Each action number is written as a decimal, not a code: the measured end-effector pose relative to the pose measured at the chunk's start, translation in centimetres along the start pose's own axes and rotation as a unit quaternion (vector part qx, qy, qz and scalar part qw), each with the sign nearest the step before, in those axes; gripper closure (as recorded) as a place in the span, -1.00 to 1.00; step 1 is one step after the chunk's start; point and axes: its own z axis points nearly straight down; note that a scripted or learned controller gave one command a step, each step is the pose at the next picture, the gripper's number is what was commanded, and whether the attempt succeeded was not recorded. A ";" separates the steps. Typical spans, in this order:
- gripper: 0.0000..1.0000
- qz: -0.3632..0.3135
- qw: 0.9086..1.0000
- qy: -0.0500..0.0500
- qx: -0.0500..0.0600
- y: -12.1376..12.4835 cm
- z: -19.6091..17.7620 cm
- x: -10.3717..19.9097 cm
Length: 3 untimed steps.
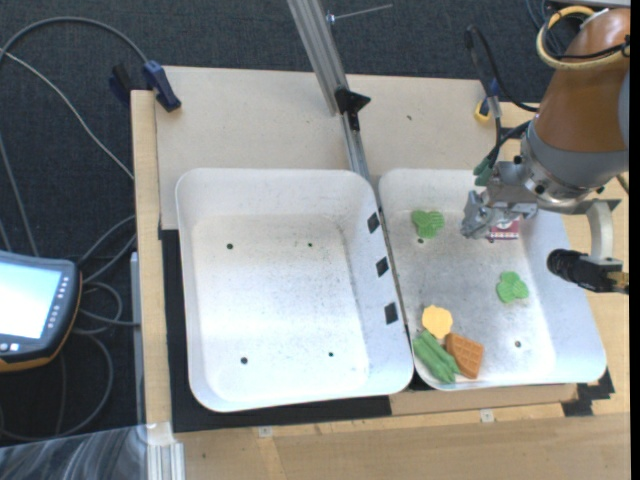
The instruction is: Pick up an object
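My gripper hangs low over the upper middle of the right bin. A small red and white object shows right at its lower right side, partly hidden by it. I cannot tell if that object is held. A green leafy piece lies just left of the gripper. A second green piece lies below it, toward the bin's right. At the bin's near left corner sit a yellow piece, a long green piece and an orange waffle-like piece.
The left bin sits beside the right one, split off by a ridge with black markers. A slanted metal rail runs down from the top to the bins' junction. Cables and a black arm part lie at the right edge.
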 end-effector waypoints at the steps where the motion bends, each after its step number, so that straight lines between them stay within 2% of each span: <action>1: 1.00 -0.001 1.000 -0.001 -0.003 1.8 -0.2 5.2; 2: 1.00 0.000 1.000 -0.001 -0.002 3.0 0.6 9.5; 3: 1.00 0.000 1.000 -0.001 -0.002 3.0 0.6 14.9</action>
